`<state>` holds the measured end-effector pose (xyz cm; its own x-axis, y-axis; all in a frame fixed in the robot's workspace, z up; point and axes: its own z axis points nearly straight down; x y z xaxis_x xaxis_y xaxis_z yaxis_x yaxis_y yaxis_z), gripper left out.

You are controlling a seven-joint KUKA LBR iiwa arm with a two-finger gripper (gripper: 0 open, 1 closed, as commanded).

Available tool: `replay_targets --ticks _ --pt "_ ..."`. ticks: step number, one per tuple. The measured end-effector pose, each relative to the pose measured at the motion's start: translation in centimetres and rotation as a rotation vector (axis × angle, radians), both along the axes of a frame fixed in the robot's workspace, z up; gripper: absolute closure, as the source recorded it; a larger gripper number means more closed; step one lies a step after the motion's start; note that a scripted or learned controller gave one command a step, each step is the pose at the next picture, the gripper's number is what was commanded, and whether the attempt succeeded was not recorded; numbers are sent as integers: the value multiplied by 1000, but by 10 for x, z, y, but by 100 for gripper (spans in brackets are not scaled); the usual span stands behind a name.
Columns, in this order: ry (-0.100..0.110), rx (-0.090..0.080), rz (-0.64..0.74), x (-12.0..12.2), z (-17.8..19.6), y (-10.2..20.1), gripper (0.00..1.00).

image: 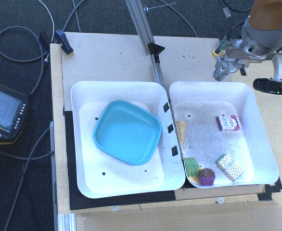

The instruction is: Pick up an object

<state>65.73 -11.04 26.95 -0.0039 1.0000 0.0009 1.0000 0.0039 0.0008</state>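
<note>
Bench (107, 52): pale board bearing both bins, with dark floor and cables around it.
Left bin (83, 177): shallow, white, touching the right bin along a shared middle edge.
Right bin (256, 109): shallow, white, speckled floor; landmark for the entries below.
Arm (268, 13): grey with orange band, above the far right corner of the right bin.
Blue plate (127, 132): square with rounded corners, lying flat in the left bin, left of the right bin.
Gripper (221, 73): hanging just beyond the right bin's far rim, over the bench; fingers pointing down, close together, nothing between them.
Red-and-white packet (228, 122): inside the right bin, toward its far right.
Patterned box (229, 167): inside the right bin, near right, tilted.
Green item (192, 166): at the right bin's near left corner.
Purple cupcake (206, 176): touching the green item, at the right bin's near rim.
Yellowish item (181, 129): against the right bin's left wall; kind unclear.
</note>
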Motion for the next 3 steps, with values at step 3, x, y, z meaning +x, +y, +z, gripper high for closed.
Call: replay_targets --ticks 3 --pt "0 1 1 -1 -22 165 100"
